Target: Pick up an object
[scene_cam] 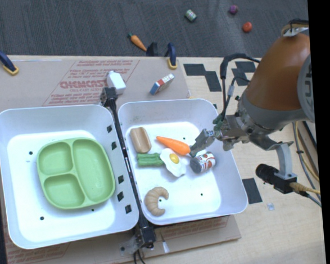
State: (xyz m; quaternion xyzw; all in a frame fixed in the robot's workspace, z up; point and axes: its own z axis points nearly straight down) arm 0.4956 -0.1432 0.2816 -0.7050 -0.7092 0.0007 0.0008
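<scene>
My gripper (200, 148) hangs low in the right bin (228, 192), just above the little can (204, 162) beside the carrot (174, 145); I think I must close next, but I cannot tell its state.

A small red-and-white can (204, 162) lies on its side in the right bin (228, 194).

Robotics lab: 2 white bins (25, 234) clamped on cardboard-covered bench (65, 79), fiducial markers (206, 75), grey carpet (61, 23).
</scene>
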